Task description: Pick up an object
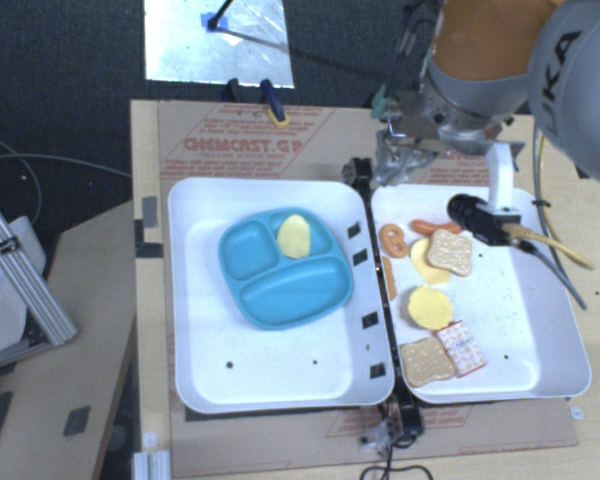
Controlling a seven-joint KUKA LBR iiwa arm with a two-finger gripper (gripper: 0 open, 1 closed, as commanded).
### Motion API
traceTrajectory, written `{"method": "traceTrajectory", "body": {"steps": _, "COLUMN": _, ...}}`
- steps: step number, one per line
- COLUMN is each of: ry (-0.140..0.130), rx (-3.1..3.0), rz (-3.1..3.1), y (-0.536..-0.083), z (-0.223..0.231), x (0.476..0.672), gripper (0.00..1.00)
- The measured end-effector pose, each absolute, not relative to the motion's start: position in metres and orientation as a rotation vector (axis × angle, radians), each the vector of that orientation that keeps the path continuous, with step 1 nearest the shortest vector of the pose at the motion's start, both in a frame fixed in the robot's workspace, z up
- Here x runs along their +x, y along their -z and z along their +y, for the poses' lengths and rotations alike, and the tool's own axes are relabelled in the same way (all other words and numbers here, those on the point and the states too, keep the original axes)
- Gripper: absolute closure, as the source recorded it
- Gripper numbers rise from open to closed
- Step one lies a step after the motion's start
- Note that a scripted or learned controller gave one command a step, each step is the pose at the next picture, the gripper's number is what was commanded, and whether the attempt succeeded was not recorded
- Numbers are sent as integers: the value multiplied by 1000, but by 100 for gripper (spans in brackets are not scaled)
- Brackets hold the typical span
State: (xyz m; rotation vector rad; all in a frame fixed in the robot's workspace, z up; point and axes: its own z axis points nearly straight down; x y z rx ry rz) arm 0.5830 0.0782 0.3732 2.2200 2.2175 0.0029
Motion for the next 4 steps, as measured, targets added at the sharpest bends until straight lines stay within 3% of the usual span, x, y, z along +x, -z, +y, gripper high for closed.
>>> {"method": "traceTrajectory", "body": {"steps": 1, "ry": 11, "rx": 2231, "rz": 2218, "y": -304, "z": 16, "x": 530, "gripper": 100}}
{"method": "traceTrajectory", "body": {"steps": 2, "ry": 5, "rx": 2213, "rz": 2240, "y": -235, "z": 110, "x": 517, "gripper": 100}}
{"method": "traceTrajectory", "body": {"steps": 3, "ry": 6, "rx": 2216, "rz": 2231, "y": -140, "z": 139, "x": 561, "gripper": 100}}
{"method": "traceTrajectory", "body": {"steps": 4, "ry": -30, "rx": 2206, "rz": 2226, "y": -330, "z": 187, "x": 568, "gripper": 100}}
